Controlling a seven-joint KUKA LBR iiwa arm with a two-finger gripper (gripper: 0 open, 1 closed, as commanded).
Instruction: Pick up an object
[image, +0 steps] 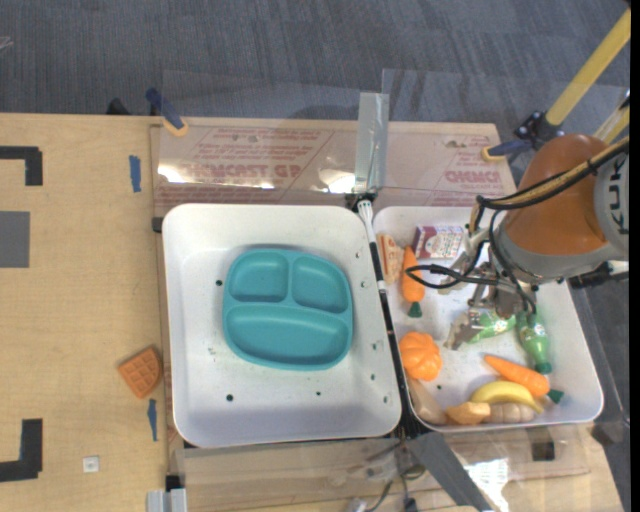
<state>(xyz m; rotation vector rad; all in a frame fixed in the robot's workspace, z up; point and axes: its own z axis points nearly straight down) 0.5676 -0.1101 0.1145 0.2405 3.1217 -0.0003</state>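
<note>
The right bin (582, 360) holds several toy foods. A small carrot (411, 279) lies near its left wall, with a purple and white box (440, 242) behind it. Toward the front are an orange pumpkin (421, 355), a second carrot (517, 372), a yellow banana (503, 393) and a tan bread piece (470, 411). A green item (531, 338) lies at the right. My gripper (482, 322) hangs low over the middle of this bin, right at the green item's left end. No object is visibly lifted.
The left bin (190, 330) holds a teal divided plate (288, 307). An orange waffle-like toy (140, 372) lies on the wooden bench left of the bins. The arm's orange band (560, 205) looms over the right bin's back right.
</note>
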